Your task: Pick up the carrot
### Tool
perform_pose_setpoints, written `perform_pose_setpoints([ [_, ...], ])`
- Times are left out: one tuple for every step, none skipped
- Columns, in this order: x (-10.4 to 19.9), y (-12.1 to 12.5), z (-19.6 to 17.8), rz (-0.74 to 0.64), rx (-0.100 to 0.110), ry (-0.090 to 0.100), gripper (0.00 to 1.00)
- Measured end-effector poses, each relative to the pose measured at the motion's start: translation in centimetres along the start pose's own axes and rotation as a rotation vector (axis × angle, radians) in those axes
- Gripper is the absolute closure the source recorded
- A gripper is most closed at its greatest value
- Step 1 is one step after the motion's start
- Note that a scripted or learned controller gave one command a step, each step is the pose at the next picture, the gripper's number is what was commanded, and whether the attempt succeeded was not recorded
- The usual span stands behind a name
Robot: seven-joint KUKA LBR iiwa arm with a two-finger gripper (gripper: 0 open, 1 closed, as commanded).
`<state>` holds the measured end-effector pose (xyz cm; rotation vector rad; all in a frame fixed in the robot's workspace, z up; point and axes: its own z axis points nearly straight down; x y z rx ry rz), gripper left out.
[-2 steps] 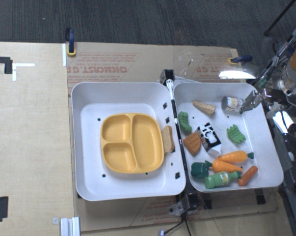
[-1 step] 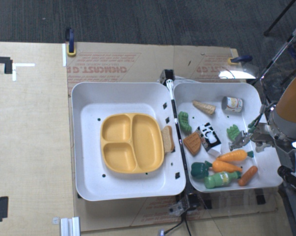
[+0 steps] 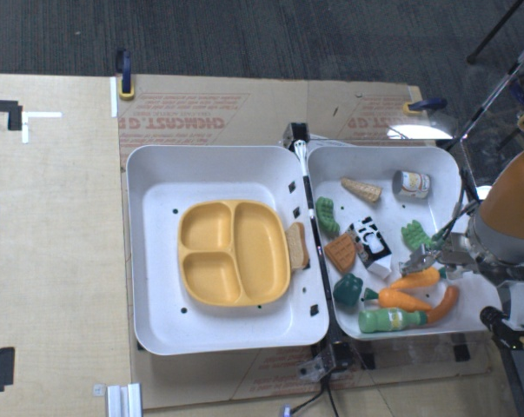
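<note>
In the lower right of the frame, inside the right-hand bin (image 3: pixel 448 159), the gripper (image 3: pixel 428 259) sits low over a carrot (image 3: pixel 415 278), its metal fingers just above the carrot's upper end; whether they are parted or closed I cannot tell. A second carrot (image 3: pixel 406 301) lies just below, beside a green bottle (image 3: pixel 390 321). The yellow divided plate (image 3: pixel 234 252) rests in the left bin (image 3: pixel 149 259).

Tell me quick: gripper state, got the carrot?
Gripper: over the carrot in the right bin; open or closed cannot be told, no hold visible.
</note>
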<state>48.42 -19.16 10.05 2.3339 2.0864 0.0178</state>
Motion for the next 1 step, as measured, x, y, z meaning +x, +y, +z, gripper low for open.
perform_pose_setpoints([
  [-0.15,0.18,-0.75,0.005,-0.006,-0.006,1.00],
])
